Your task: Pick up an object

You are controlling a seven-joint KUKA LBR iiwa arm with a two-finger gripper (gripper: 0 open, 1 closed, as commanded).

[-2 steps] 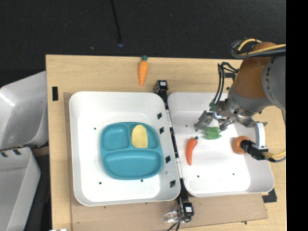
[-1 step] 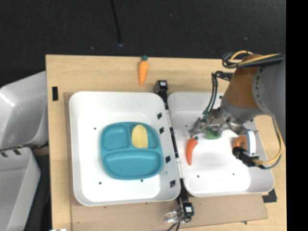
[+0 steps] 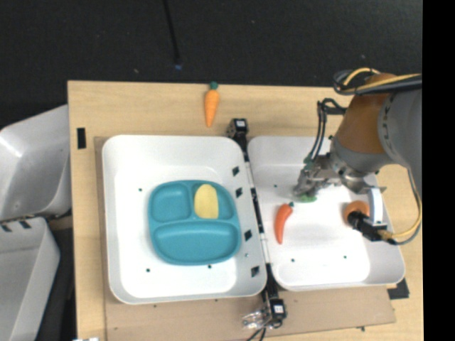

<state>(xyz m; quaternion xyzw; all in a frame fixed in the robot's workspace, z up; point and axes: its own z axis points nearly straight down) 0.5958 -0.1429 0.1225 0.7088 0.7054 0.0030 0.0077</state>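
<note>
Chili pepper lying in right bin

Sitting in left bin [image 3: 121,212]: blue divided tray [image 3: 192,222], carrying a yellow piece [image 3: 206,201] in its far right compartment. Resting on the bench beyond: carrot [image 3: 211,104]. Lying at right bin's [image 3: 341,268] left side: red chili pepper [image 3: 283,222]. Hovering just right of and beyond it: gripper [image 3: 307,190], finger spread impossible to tell, nothing seen held.
</note>
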